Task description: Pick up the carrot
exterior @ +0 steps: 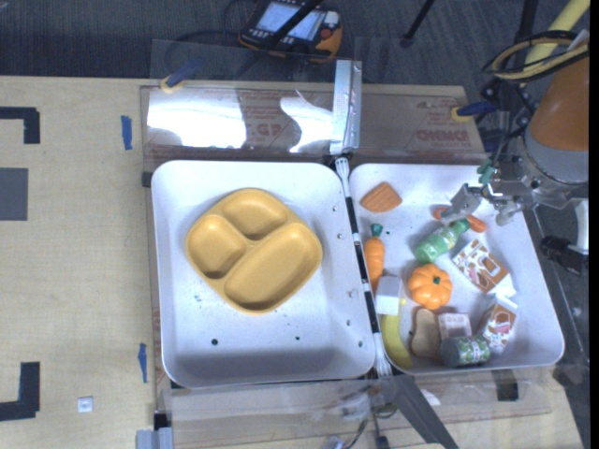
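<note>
Nearest the camera, along the front rim of the right bin (547, 349), things lie packed: a banana (395, 337) against the inner wall, a brown bread-like piece (426, 332), a small pink carton (455, 325), a dark green can (466, 350) on its side and a printed packet (499, 323). Little bare floor is left there.

The left bin (178, 344) has open white floor along its front and sides, and a yellow divided plate (254, 248) sits in its middle, well clear of every wall.

Farther in, a small orange pumpkin (430, 286) sits mid-bin, with a patterned box (480, 263) to its right and a green bottle (440, 243) just behind. The carrot (374, 253) lies lengthwise close against the dividing wall of the right bin, green top pointing away from the camera, pumpkin near its right side; the room around it is narrow on the wall side.

Beyond it an orange wedge (381, 196) rests in the far inner corner, with bare floor to its right.

The gripper (485, 201) hangs over the far right part of the right bin, above a small orange-red item, well apart from the carrot; whether its fingers are spread or pinched I cannot tell.

Behind the bins lie a cardboard strip, then a pendant (290, 26) on dark floor. The bench (75, 251) is pale wood.
</note>
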`<move>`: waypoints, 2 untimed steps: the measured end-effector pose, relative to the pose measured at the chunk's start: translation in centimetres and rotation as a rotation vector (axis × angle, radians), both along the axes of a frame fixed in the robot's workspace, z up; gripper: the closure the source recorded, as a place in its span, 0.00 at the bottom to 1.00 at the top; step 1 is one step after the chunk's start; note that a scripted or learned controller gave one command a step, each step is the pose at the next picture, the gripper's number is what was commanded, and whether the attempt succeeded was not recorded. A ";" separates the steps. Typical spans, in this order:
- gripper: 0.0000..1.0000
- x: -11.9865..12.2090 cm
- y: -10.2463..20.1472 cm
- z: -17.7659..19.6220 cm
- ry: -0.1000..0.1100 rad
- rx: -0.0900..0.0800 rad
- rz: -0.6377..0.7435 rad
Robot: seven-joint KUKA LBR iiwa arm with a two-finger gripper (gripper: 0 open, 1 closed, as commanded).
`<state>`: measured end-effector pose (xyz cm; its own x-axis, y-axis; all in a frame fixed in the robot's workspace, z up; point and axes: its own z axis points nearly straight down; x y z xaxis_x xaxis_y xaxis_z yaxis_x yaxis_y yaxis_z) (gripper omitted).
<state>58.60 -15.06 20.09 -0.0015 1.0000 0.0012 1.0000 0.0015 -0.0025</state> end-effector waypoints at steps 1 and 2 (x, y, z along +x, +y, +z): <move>0.00 -3.3 1.7 -8.4 -0.024 -0.007 0.052; 0.00 -8.4 2.2 -11.4 -0.012 -0.001 0.354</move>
<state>50.21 -12.89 8.71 -0.3484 0.9373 -0.0022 0.9373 0.3484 0.0086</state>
